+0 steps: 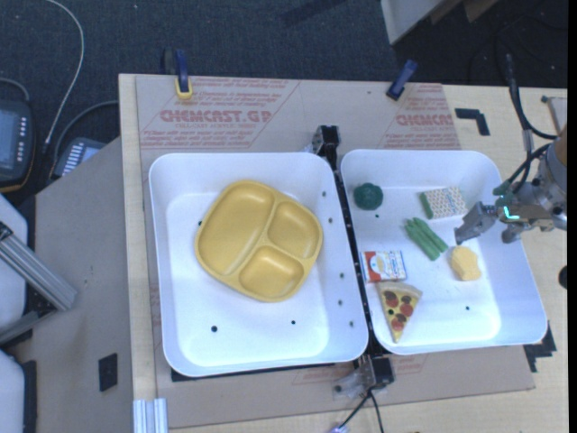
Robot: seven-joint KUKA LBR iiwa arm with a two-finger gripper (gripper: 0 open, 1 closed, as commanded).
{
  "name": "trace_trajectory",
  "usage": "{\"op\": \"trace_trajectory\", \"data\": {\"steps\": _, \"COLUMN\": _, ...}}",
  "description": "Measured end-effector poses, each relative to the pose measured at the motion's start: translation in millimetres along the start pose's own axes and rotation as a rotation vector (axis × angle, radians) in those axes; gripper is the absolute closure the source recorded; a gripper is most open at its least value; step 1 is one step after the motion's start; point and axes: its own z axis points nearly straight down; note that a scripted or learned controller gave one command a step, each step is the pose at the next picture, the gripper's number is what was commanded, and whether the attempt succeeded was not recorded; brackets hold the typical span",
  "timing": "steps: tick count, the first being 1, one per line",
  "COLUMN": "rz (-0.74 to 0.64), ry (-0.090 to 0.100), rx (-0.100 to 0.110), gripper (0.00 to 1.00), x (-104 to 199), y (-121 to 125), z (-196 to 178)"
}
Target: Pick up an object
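Resting on a brown cardboard-covered bench (270,106) printed with red lettering were two shallow white plastic bins side by side, left bin (180,332) and right bin (505,314), joined by a black clip (326,137) at the far seam. Left bin held a yellow three-compartment plastic tray (260,239), lying flat and turned at a slant near the bin's centre. Right bin held six small items: a triangular toy pizza slice (398,308) near the front; a red-and-white printed packet (385,264) just behind it; green bean-like sticks (425,238) lying diagonally mid-bin; a pale speckled rectangular block (443,202) just behind the sticks; a yellow rounded lump (465,262) right of the sticks; a dark green round knob-shaped piece (368,196) near the divider. Grey two-finger gripper (489,221) entered from the right, over the right bin above the yellow lump; nothing was visible between its fingers, and open or closed could not be judged
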Motion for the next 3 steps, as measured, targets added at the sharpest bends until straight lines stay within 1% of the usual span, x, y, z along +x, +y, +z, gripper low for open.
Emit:
{"op": "trace_trajectory", "data": {"steps": 1, "rz": 0.000, "ry": 0.000, "rx": 0.000, "gripper": 0.00, "x": 0.0, "y": 0.1, "z": -0.2}}
{"op": "trace_trajectory", "data": {"steps": 2, "rz": 0.000, "ry": 0.002, "rx": 0.008, "gripper": 0.00, "x": 4.1, "y": -0.8, "z": 63.1}}
{"op": "trace_trajectory", "data": {"steps": 3, "rz": 0.000, "ry": 0.003, "rx": 0.008, "gripper": 0.00, "x": 13.6, "y": -0.7, "z": 122.7}}
